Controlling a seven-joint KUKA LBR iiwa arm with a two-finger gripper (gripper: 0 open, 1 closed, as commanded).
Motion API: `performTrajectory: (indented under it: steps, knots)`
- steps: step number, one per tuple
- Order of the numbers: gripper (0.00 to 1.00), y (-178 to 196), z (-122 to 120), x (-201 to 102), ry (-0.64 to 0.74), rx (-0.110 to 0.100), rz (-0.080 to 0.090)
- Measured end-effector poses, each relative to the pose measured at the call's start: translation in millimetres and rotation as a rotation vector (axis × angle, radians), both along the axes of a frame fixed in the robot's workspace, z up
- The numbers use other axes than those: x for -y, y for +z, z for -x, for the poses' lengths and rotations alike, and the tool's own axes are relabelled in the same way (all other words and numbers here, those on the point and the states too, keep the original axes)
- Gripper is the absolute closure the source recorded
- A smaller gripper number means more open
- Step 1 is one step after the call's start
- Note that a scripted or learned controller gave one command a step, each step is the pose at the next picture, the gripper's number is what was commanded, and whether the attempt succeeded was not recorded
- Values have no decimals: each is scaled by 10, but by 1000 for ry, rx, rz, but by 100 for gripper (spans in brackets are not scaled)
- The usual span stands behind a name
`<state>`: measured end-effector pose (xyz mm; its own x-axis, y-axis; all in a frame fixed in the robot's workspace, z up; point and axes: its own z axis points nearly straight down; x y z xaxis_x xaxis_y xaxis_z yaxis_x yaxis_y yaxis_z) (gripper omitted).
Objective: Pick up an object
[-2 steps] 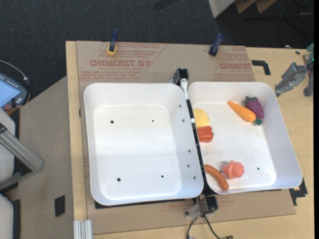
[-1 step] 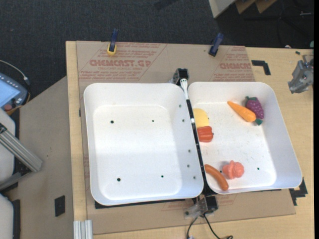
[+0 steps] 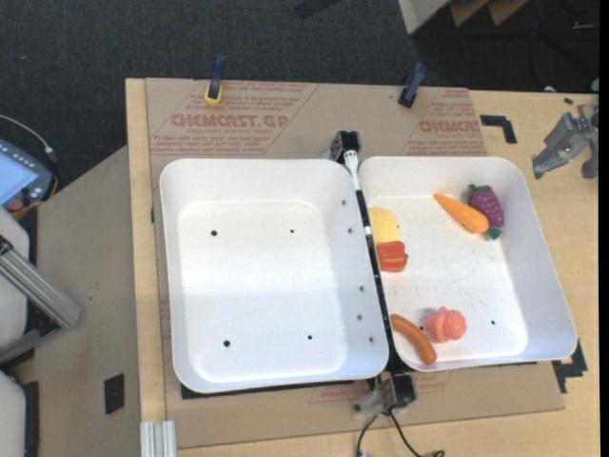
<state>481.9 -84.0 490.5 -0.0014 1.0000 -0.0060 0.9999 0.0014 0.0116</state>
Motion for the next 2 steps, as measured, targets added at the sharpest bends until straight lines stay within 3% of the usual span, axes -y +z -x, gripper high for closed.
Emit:
performTrajectory:
  steps: [1, 2]
  knots:
    - [100, 111, -8, 0, 0, 5, 2]
    - [0, 105, -8, -1, 0, 4, 2]
